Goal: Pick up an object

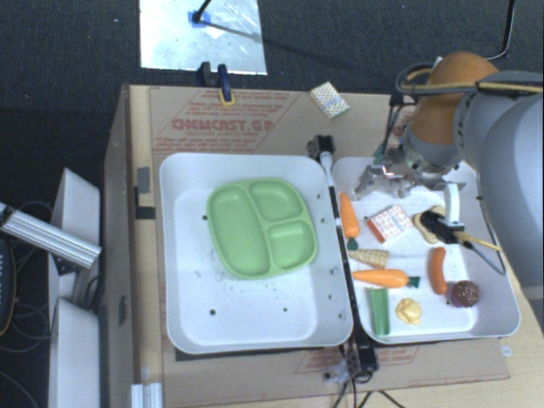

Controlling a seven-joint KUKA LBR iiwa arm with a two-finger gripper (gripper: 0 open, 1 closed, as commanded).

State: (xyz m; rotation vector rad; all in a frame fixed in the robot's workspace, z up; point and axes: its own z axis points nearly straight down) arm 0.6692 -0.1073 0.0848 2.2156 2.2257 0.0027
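At the near edge of the right-hand shallow white bin, a short green plastic stick is lying just beside a small yellow lumpy toy, and a dark reddish-brown ball is sitting near the right-hand corner. A little further in, an orange toy carrot is lying crosswise, with a red-orange toy sausage to its right and a tan waffle cone just behind it. Beyond those, a small red-and-white printed box is resting mid-bin, and a second orange carrot is lying along the bin's left wall. All the loose pieces for picking are sitting in this bin.

The left-hand white bin is holding a pale green divided plastic plate.

Further back, the pincer is hanging over the far left part of the right-hand bin, behind the printed box; I cannot tell whether it is apart or together. The grey arm is reaching in from the right.

Behind the bins, a brown cardboard sheet with red lettering is covering the tabletop, and a small patterned block is lying on it.
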